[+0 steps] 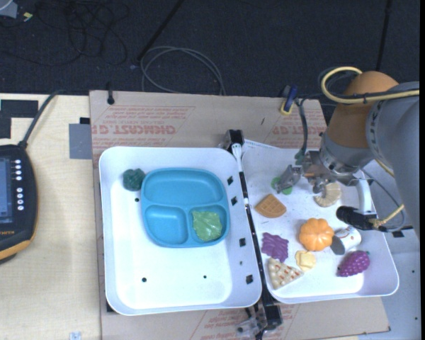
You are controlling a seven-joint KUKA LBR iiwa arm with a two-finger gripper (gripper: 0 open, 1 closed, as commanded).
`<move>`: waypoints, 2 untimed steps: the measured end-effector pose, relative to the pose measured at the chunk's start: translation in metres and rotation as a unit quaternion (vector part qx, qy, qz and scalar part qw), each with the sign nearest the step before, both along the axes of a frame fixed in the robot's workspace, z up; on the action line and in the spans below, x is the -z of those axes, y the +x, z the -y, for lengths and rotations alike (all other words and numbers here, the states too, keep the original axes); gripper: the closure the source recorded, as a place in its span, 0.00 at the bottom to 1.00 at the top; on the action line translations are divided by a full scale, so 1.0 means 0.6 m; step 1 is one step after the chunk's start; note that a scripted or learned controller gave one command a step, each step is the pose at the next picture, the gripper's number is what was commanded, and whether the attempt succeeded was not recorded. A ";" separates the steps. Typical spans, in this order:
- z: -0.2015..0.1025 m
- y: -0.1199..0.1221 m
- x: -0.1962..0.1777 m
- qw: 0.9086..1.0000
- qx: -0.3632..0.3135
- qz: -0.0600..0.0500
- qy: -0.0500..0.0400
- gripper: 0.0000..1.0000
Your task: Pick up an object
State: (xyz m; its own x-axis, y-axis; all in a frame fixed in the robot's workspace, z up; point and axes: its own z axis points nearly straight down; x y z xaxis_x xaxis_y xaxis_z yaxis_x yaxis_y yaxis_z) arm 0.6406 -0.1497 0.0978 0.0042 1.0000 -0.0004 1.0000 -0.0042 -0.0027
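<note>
1. Camera view, right white bin: an orange plastic pumpkin, a tan waffle-patterned disc, a purple toy grape bunch and a beige lump crowd around the two-finger gripper.
2. The gripper's fingers stand apart with nothing between them.
3. A small green toy piece lies at one fingertip, perhaps touching it.

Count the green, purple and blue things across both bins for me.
Green: 3 (leafy piece on the divided plate, dark green lump beside it, green piece in the right bin)
Purple: 2 (grape bunch, flat purple piece)
Blue: 1 (divided plate)
Total: 6
</note>
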 end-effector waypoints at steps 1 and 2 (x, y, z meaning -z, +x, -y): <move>0.072 -0.122 0.018 1.000 0.000 -0.003 0.000 0.00; 0.004 -0.182 0.018 1.000 -0.001 -0.002 0.002 0.00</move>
